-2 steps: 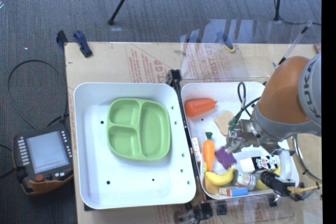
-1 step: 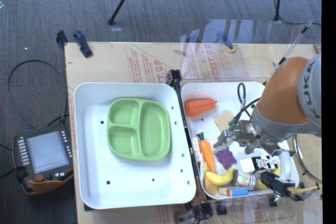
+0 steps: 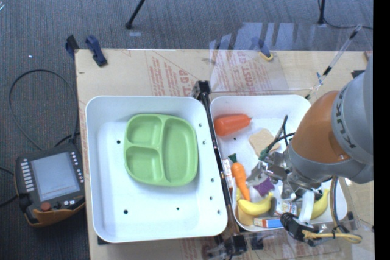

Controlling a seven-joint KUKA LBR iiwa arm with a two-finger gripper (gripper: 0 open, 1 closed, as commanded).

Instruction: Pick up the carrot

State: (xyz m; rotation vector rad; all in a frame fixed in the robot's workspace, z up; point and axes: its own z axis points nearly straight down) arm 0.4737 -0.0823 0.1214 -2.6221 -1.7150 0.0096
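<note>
The carrot (image 3: 240, 179), small and orange with a green top, lies along the left wall of the right bin (image 3: 286, 100), its tip pointing toward the front. My gripper (image 3: 269, 175) hangs low over the bin's middle, just right of the carrot and above a purple item (image 3: 264, 187). The carrot rests on the bin floor beside the gripper, not inside it. The grey wrist with its orange band (image 3: 317, 137) covers the right part of the bin.
The right bin also holds a stubby orange-red vegetable (image 3: 231, 124) at the back left, a beige slice (image 3: 262, 140), a banana (image 3: 255, 206) at the front and a second yellow piece (image 3: 320, 204). In the left bin (image 3: 103, 192) lies a green divided plate (image 3: 161, 149).
</note>
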